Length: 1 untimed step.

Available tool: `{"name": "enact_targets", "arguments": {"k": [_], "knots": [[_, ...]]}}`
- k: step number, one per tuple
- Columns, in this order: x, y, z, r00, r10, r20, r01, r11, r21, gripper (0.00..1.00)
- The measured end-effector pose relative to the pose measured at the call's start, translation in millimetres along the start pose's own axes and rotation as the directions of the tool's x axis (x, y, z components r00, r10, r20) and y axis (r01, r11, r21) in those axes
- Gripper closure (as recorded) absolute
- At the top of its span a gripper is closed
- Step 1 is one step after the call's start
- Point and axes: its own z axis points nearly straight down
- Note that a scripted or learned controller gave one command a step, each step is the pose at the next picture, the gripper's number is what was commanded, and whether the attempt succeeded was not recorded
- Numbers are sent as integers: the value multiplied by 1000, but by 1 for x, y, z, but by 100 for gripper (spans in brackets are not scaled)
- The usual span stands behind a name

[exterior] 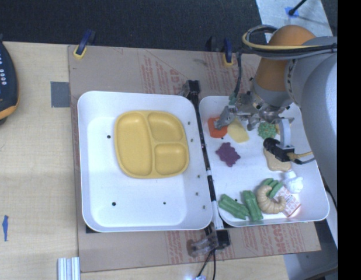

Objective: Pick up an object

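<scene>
Aim matters most here: your gripper (249,116) hovers at twelve o'clock in the right bin (312,212), above the pale yellow piece (238,133), its grip state unreadable. Settle squarely over one item before descending. Left bin (96,203) carries a yellow divided plate (151,143). Right bin also has green pods (241,205), a purple piece (228,154), an orange piece (216,128).

Grey arm (320,92) seen reaching in from right, orange band (280,57) visible above wrist. Wrist angled downward and leftward. Gripper (246,116) held low, seen from above amid its cabling.
</scene>
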Motion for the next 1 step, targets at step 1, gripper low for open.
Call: {"name": "enact_targets", "arguments": {"k": [1], "knots": [[3,0,-11,1000,-1,-4,1,1000,-6,0]]}}
